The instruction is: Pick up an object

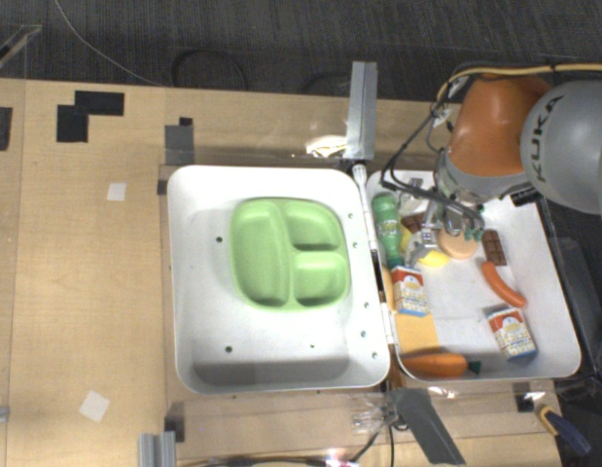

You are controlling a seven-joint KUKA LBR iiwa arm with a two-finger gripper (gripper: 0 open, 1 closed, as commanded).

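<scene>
- Reaching in from the right, the grey KUKA arm (563, 134) lowers its end effector (454, 224) into the right bin (548, 300), over the crowded upper-left corner of that bin.
- Whether the end effector is apart, together or clamped on anything cannot be told; the wrist and its cables cover the tip from above.
- Candidates for the pick lie close beneath it: a round tan piece (460, 246) and a small yellow piece (433, 258) just beside it, with a green bottle (386, 224) against the bin's left wall.
- Further off rest a brown bar (492, 247), an orange sausage-like piece (502, 284), two small printed cartons (410, 291) (511, 330), a flat yellow slab (417, 328) and a carrot-like piece (437, 364) along the near wall.
- The left bin (198, 348) holds a green divided tray (288, 251), well apart from the arm.
- Judged from this, the task stands at the approach or grasp stage: nothing is seen lifted clear, and every object appears to rest on the bin floor.
- What is left, by that reading, is closing on one item and raising it; the tight clutter could spoil the grip.
</scene>
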